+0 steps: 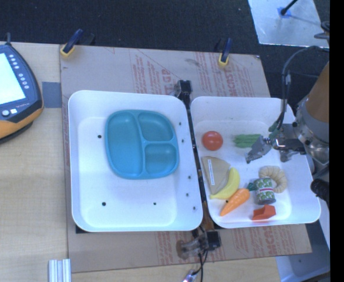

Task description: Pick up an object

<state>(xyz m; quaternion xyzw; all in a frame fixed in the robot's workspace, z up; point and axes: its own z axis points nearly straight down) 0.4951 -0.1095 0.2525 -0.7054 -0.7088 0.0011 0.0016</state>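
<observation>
Down at the near edge of the counter (31, 216) there's a black clamp (200, 242) pinning the two bins together, and right above it is the right bin (289, 219) with all the toy food.

Tool (265, 148) is hanging over the far half of that right bin, just right of the green veggie piece (246, 139). Fingers look spread, nothing between them, so it's released and empty as far as I can see.

If I were doing this step, I'd go for something with space around it. The tomato (212, 140) sits on its own at the far left of the bin, and the green piece is basically next to the tool already, so that's the cheap option. Near side is a mess: banana (229, 184) lies against the tan wedge (214, 172), carrot (235, 201) touches the banana's tip, and the ring-shaped pastry (273, 178), a green-and-white thing (264, 188) and a red piece (263, 212) are all bunched up. Fingers would likely bump a neighbour there. Come straight down, straddle the narrow side of the piece, close, then lift.

Left bin (84, 175) just has a blue divided plate (141, 144) in it, sitting in the far half. A tablet (7, 90) lies off to the far left on the counter.
</observation>
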